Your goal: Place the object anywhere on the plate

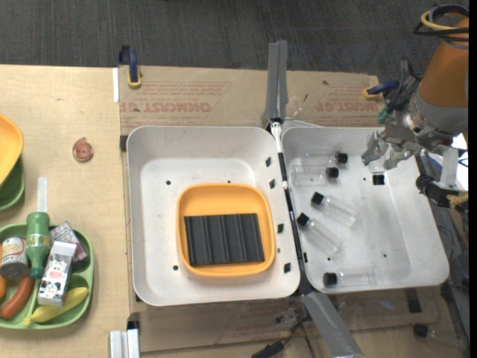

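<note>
Camera view puts your pincer point(381, 154) over the far right part of the right bin point(417, 274), hanging below the grey wrist and orange band of the arm point(443, 80) that comes in from the right edge. Whether it is released or clenched you cannot tell from here, and nothing can be made out in its grip.

The likely objects are the clear vials with black caps scattered across the right bin. The nearest, a small black-capped vial point(339, 157), lies just left of the pincer; another vial point(331, 173) sits a little nearer the camera, and longer ones point(333, 208) lie slantwise toward the bin's middle, their long axes running from upper left to lower right.

The orange plate point(223, 197) sits in the middle of the left bin point(149, 200), with a dark ribbed insert point(223, 239) on it, well apart from the pincer and across the divider. So your move, as you may judge it, runs leftward: a short reach to a vial first, then a long carry over to the plate.
</note>
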`<control>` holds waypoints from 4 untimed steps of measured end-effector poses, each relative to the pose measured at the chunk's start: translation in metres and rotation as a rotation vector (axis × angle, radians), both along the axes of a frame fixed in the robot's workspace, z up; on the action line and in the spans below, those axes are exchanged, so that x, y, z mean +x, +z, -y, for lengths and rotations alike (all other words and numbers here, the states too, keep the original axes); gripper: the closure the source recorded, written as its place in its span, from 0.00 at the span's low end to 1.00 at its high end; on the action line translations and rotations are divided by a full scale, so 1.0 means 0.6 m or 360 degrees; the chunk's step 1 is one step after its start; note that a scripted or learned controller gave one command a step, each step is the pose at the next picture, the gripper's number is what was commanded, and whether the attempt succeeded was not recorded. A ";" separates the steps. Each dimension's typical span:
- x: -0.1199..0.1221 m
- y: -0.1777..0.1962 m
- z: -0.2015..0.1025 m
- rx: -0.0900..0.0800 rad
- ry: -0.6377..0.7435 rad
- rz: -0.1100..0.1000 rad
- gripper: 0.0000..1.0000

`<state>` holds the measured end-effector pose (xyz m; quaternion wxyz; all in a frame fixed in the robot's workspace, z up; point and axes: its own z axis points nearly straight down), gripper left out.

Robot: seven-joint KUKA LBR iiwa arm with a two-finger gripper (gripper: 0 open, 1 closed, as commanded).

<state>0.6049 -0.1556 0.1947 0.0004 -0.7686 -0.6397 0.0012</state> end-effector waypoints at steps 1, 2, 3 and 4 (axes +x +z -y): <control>-0.089 -0.008 -0.060 0.0002 0.0258 -0.0001 1.00; -0.018 0.000 -0.097 0.0001 0.0562 0.0001 1.00; -0.014 0.058 -0.114 0.0000 0.0896 0.0004 1.00; 0.090 0.049 -0.025 0.0000 0.0991 0.0003 1.00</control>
